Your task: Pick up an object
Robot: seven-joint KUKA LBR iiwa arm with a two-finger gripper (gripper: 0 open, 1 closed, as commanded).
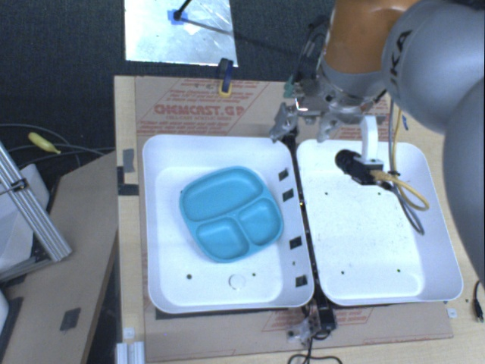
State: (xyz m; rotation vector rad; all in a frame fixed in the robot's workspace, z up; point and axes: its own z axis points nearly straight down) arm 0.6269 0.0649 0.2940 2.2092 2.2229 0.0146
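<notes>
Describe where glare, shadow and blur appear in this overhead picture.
Camera view: glare whitens the crinkled silver foil sheet at the top; soft shadow edges the blue three-compartment plastic tray in the left white bin; the grey arm close to the lens looks blurred.

The arm [424, 59] runs off the top and right edges, hiding the bench behind it.

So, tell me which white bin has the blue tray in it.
The left bin: the blue divided tray lies in it. The right bin lacks one.
</notes>
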